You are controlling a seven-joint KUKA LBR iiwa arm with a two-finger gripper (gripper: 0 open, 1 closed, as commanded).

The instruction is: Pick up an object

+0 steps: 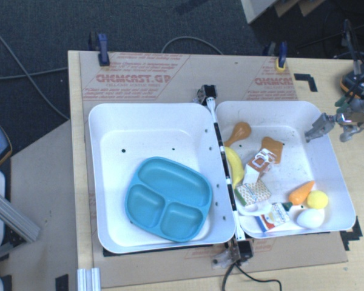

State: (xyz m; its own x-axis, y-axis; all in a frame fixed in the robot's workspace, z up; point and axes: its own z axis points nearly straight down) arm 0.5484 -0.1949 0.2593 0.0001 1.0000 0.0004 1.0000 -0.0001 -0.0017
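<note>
My gripper [326, 136] hangs over the far right corner of the right bin [343, 180], open, with nothing between its fingers. Below it and to the left, the bin holds a pile of small objects. A brown block [272, 148] and a tan pear shape [238, 132] lie nearest the back. A yellow banana [233, 165] rests along the divider beside a white and red carton [262, 161]. At the front lie an orange carrot [300, 193], a yellow lemon [317, 199] and a white egg [310, 217].
The left bin [109, 132] holds a blue divided tray [168, 197]. A patterned packet [253, 193] and a flat tube [273, 216] lie at the right bin's front left. Blue clamps [101, 42] [281, 52] stand at the board's back edge.
</note>
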